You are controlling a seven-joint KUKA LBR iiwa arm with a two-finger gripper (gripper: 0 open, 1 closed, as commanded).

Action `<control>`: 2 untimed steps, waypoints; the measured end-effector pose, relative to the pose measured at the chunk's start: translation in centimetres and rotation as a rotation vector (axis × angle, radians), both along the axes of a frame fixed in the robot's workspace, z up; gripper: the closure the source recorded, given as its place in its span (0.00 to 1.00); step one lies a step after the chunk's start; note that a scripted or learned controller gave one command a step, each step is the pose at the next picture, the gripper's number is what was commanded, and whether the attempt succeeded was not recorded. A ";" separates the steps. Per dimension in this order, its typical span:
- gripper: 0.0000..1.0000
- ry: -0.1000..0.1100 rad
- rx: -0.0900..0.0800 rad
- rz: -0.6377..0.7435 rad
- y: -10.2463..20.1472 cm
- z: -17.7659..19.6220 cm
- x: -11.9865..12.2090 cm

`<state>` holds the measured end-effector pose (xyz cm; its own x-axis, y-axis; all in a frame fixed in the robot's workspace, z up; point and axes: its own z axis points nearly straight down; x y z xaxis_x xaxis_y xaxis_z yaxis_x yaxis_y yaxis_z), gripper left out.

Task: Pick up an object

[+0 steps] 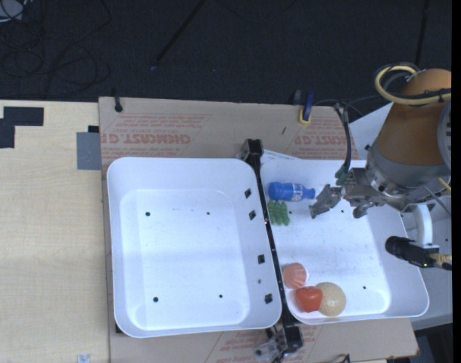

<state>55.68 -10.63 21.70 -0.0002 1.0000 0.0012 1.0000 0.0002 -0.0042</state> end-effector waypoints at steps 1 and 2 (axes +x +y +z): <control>0.00 -0.004 -0.006 -0.009 -9.7 2.7 -3.2; 1.00 -0.002 -0.001 -0.003 -9.2 3.5 -3.0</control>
